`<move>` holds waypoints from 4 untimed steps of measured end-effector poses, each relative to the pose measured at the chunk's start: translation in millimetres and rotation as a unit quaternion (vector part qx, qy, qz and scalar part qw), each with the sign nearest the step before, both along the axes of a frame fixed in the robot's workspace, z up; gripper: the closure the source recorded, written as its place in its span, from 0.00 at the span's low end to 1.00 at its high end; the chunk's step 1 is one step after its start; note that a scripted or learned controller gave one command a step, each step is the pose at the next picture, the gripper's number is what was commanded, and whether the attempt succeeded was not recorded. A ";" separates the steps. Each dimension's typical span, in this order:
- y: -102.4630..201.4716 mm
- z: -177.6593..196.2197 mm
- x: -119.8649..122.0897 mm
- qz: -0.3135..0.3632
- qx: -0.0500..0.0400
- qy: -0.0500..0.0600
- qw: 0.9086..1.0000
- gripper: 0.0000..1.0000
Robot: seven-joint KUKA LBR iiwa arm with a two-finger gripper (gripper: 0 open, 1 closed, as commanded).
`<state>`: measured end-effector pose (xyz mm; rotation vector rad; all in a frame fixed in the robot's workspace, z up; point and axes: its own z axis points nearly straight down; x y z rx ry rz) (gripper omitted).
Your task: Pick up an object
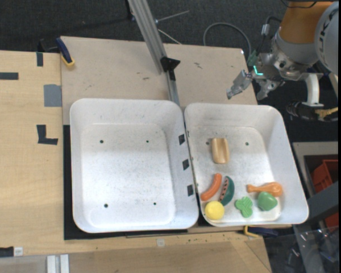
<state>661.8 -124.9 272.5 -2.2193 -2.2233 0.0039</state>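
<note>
The right bin holds several toy foods. A tan bread slice lies near its middle. Along the front lie an orange-red sausage, a dark green cucumber, a yellow lemon, a green broccoli piece, a green pepper and an orange carrot-like piece. My gripper hangs above the bin's far rim, well away from the foods, its two fingers spread apart with nothing between them.
The left bin sits beside the right one, sharing a middle rim. A slanted metal rail runs down to the bins' far junction. A cable loops on the bench behind the right bin. Tape marks lie at the left.
</note>
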 end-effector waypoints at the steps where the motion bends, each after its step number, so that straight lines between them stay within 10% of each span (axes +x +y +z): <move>1: 0.0 0.0 0.0 0.000 0.000 0.000 1.000 0.00; 4: 2.3 -153.2 -9.7 0.000 0.001 0.003 1.000 0.00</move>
